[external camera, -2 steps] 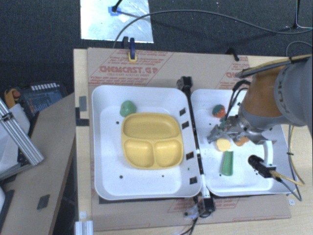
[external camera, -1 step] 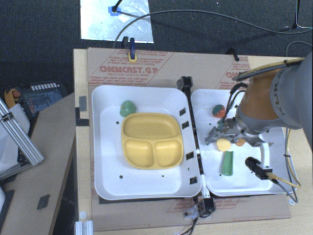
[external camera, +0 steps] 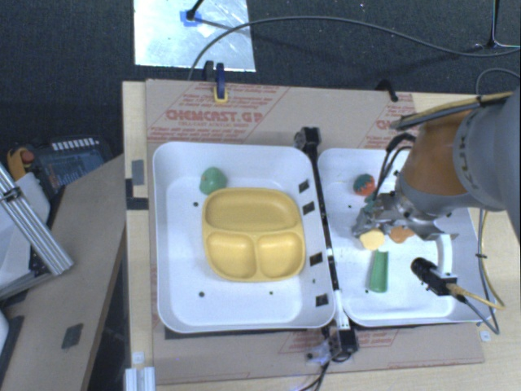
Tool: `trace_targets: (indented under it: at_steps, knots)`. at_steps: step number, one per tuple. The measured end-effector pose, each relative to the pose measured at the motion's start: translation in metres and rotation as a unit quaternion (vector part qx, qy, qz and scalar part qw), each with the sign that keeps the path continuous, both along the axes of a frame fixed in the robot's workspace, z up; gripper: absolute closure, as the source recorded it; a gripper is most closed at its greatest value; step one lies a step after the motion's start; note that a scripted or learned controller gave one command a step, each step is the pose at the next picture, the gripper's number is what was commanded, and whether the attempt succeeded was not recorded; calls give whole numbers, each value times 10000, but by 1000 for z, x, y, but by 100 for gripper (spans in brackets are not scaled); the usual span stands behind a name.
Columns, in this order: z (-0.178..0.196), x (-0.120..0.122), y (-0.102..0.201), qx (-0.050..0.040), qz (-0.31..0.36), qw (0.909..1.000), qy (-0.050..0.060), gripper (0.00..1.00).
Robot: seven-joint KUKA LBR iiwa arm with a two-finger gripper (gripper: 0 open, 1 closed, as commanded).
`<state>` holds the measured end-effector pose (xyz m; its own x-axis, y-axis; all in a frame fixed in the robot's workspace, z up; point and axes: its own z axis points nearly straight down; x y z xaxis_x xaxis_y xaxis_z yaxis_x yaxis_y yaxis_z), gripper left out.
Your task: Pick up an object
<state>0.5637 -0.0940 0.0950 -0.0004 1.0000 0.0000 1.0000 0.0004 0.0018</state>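
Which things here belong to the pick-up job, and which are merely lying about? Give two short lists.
Part of the job:
tool, low in the right bin
pale yellow piece beside it
green stick
orange piece
red and green piece

Lying about:
yellow divided tray in the left bin
green lump
cardboard sheet

Dark carpet floor (external camera: 65,55) surrounds the bench (external camera: 269,108), with a shiny metal sheet (external camera: 191,23) lying beyond.
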Motion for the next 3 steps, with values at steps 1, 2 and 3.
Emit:
trace_targets:
  at_steps: [1,2,3]
  knots:
    - [46,9,3,-3,17,10000,-9,100]
    - [110,14,7,-5,23,10000,-29,100]
    - [155,20,9,-5,27,10000,-24,100]
